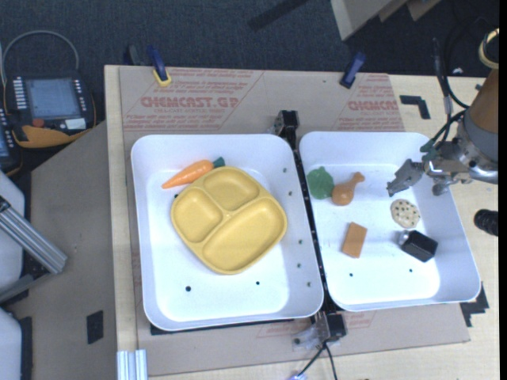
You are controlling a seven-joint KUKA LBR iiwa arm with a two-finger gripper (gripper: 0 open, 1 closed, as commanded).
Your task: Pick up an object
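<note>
The robot arm's pincer (pixel 413 177) hangs over the far right part of the right bin (pixel 455 287), its two fingers spread apart and nothing between them. Just near of it, and a touch to its left tip's right, lies a round speckled cookie (pixel 405 211), the closest object and, by these frames, the likeliest pick. The cookie sits almost directly below the open fingertips on the near side, so the coming move appears to turn on a short shift toward the near edge and a drop. Being round, the cookie offers no long axis to line up with. Touching or nearly touching its near right side is a black block (pixel 419 246), which could crowd one finger. Further left in the same bin lie an orange block (pixel 354 240), a toy drumstick (pixel 347 189) and a green broccoli piece (pixel 320 182), all well apart from the pincer. Across the divide, the left bin (pixel 158 291) holds a yellow divided plate (pixel 228 220) with a toy carrot (pixel 187 173) at its far left rim. Both bins rest on the bench (pixel 119 212).
</note>
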